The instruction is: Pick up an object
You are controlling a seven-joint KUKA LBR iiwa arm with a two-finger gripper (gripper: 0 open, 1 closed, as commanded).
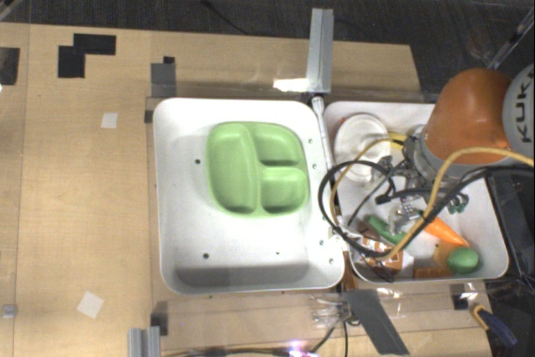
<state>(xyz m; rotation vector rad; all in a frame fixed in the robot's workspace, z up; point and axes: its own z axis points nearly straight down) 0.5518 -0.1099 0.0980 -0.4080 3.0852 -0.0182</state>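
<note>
Jaws (407, 209) were low in right shallow white bin (493, 259), buried under black and yellow cables (351, 180); could not tell jaw state or any hold. Orange carrot-shaped toy (447, 232) and green round toy (463, 260) lay just beside, toward bin's near right corner. White round lid (361, 132) sat at far left corner. Left white bin (180, 205) held green three-compartment plastic tray (255, 167), open floor around it. Wooden table (75, 205) stretched left.

A green ball (463, 259), an orange carrot-shaped piece (446, 232) and a green stick (383, 227) lie close together in the right bin's near end.
</note>
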